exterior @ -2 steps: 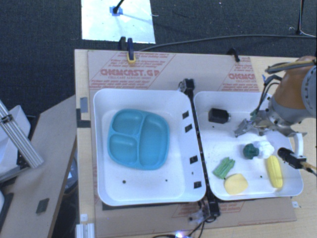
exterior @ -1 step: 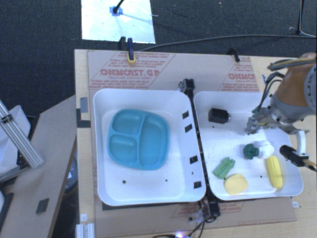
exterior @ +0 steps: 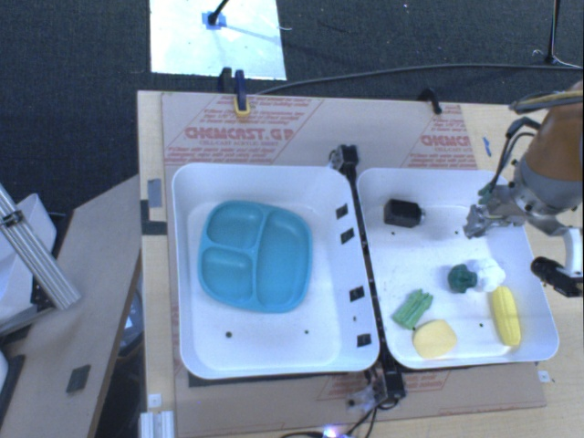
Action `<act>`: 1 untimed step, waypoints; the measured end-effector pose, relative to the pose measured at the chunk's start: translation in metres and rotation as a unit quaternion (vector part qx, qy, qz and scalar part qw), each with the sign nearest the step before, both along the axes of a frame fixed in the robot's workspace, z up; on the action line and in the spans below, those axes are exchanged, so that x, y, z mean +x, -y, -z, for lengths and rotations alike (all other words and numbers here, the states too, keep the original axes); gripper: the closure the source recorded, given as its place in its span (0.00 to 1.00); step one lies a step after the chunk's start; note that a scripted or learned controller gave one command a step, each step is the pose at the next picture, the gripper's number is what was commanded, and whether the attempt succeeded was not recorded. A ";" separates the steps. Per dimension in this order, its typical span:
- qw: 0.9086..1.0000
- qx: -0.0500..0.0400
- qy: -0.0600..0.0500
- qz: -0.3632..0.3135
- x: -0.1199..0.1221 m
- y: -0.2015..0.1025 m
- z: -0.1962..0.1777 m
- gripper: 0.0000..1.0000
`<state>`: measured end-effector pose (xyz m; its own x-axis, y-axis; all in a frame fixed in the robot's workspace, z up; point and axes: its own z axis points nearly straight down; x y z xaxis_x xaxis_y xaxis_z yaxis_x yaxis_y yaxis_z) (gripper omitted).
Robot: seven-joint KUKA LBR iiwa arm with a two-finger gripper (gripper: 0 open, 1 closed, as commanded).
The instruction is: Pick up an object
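Note:
The right bin (exterior: 429,245) holds several small objects. A black block (exterior: 401,213) lies near its back left. A dark green and white piece (exterior: 470,276) sits right of the middle, with a yellow corn-like piece (exterior: 505,316) in front of it. A light green piece (exterior: 412,308) and a round yellow piece (exterior: 435,338) lie near the front wall. My gripper (exterior: 479,219) hangs over the back right of this bin, above and behind the green and white piece and well right of the black block. Nothing shows in its grasp.
The left bin (exterior: 201,336) holds a blue divided plate (exterior: 255,255). A black clipped divider (exterior: 356,245) runs between the two bins. The arm's orange band (exterior: 558,149) and a black fitting (exterior: 558,276) overhang the right bin's right wall.

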<state>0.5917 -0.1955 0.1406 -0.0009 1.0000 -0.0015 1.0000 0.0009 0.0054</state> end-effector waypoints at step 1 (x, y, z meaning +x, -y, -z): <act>1.000 0.000 0.000 -0.002 0.000 0.001 -0.043 1.00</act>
<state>0.5920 -0.1970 0.1839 -0.0039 1.0000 -0.0014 1.0000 0.0039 0.0047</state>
